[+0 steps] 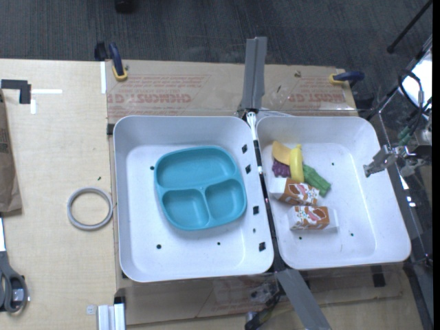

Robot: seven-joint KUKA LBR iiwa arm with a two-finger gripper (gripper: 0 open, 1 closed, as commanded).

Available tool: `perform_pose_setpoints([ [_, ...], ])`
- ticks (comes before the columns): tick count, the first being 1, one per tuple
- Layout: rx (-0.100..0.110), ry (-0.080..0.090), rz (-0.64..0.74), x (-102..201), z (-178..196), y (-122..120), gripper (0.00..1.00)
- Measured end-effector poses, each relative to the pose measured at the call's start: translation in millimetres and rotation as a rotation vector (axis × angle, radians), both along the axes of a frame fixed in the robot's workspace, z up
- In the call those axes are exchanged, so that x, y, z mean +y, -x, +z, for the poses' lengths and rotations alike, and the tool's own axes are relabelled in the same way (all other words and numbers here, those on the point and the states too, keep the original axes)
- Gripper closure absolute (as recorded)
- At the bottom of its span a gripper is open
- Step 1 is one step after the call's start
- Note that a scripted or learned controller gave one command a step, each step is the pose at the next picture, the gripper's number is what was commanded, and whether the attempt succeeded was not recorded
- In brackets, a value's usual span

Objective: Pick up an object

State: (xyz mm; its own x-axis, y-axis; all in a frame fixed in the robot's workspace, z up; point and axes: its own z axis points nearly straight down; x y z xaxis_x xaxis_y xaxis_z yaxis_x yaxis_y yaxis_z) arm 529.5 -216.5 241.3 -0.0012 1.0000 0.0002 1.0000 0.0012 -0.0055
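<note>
Jaws sit at the right rim of the right bin, small and blurred; spread or pressed together, cannot tell. Pickable pile lies apart from the jaws, toward the view's left, in that same bin: yellow piece, purple piece, green piece, two orange-white cartons, all touching or just beside each other. Farther from the jaws, the left bin holds a teal divided plate. Beyond it, on the bench, are a tape ring and scissors.

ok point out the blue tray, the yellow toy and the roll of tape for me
blue tray [199,167]: camera view, floor of its large top compartment.
yellow toy [295,163]: camera view, middle of its upright yellow body.
roll of tape [71,207]: camera view, left side of the ring.
</note>
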Motion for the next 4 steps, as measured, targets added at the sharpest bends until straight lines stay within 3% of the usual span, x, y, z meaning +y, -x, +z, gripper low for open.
perform_pose_setpoints([
  [1, 0.000, 0.000, 0.017, 33.9, -4.7, 15.8, 0.00],
  [2, 0.000, 0.000, 0.081, 81.7, -64.5, -7.6, 0.00],
  [3, -0.004, 0.001, 0.117, 101.8, -149.9, -76.2, 0.00],
  [4, -0.008, 0.002, 0.118, 100.7, -138.9, -78.6, 1.00],
])
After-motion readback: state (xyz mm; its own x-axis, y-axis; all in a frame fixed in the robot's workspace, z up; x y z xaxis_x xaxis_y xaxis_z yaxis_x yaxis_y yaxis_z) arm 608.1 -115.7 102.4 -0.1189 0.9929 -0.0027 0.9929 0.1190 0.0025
